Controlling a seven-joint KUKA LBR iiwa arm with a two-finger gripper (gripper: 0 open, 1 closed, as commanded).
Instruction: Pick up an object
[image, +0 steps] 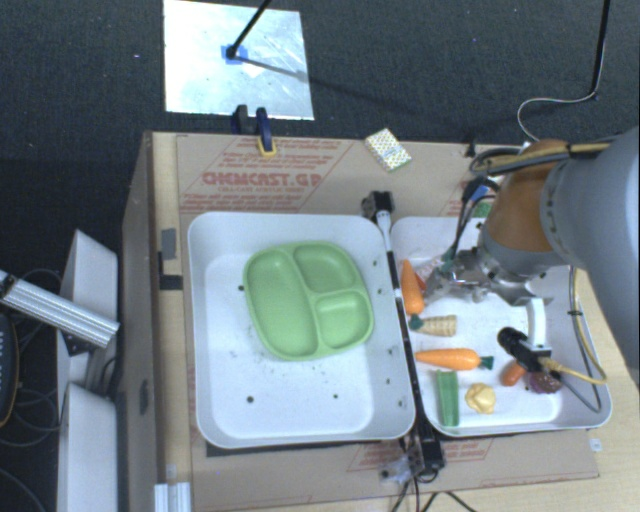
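Tool (462, 272) hangs low over the right bin (585, 418), and whether it is spread or pressed together cannot be told. Just beside its tip an upright carrot (411, 288) runs along the divider. Slightly nearer the camera lies a corn piece (437, 325), then a 2nd carrot (448, 358) lying crosswise, its long axis left-right. Well left, the other bin (215, 400) holds a green plate (308, 300).

divided plate (305, 300) in left bin (215, 400), toy foods (carrot (447, 357)) in right bin (575, 415)
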